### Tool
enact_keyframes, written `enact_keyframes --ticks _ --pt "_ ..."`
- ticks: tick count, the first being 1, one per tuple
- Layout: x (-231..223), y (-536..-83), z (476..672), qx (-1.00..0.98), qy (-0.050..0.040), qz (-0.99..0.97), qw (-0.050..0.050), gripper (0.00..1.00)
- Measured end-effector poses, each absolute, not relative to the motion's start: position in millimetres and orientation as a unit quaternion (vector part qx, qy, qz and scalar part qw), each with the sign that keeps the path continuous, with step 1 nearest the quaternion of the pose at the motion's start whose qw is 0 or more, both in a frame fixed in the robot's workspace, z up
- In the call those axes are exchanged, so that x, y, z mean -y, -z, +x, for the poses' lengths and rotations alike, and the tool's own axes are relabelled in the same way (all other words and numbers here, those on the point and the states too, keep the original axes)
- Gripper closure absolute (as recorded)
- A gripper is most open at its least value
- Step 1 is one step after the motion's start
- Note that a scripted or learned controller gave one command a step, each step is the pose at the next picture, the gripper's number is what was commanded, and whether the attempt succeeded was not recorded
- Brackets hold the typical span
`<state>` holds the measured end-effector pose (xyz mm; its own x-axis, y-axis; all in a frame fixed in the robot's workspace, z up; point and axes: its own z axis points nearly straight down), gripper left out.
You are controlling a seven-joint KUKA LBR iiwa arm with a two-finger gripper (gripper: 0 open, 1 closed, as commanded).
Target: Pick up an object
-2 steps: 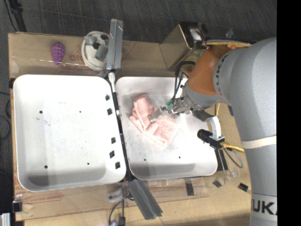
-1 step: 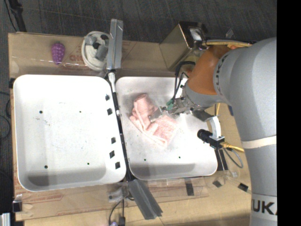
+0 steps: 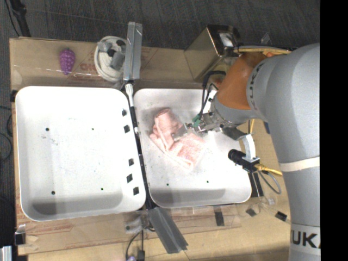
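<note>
Looking down, you see the gripper [image 3: 191, 127] low in the right bin [image 3: 228, 192], touching the pink plastic packets [image 3: 173, 136] heaped near its middle. Whether it grips them, you cannot tell. The left bin [image 3: 70, 200] sits alongside.

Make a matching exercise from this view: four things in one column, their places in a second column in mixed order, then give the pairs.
Things:
1. pink object
2. purple grape-like toy
3. pincer
4. roll of white cord

Places:
A. on the brown board beyond the left bin's far left corner
B. lying in the right bin
C. over the right bin, at the pink object's right edge
D. on the board just left of the upright grey bar between the bins

Pairs: 1-B, 2-A, 3-C, 4-D
</note>
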<state>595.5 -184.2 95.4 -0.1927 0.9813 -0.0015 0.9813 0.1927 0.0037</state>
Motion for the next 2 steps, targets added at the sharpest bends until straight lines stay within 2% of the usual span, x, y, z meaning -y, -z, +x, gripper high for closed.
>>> enact_keyframes --ticks 1,2 --pt "208 -96 634.2 -0.841 -0.0011 0.541 0.002 0.00" --pt "208 -96 605.8 -0.855 -0.0016 0.518 0.002 0.00"
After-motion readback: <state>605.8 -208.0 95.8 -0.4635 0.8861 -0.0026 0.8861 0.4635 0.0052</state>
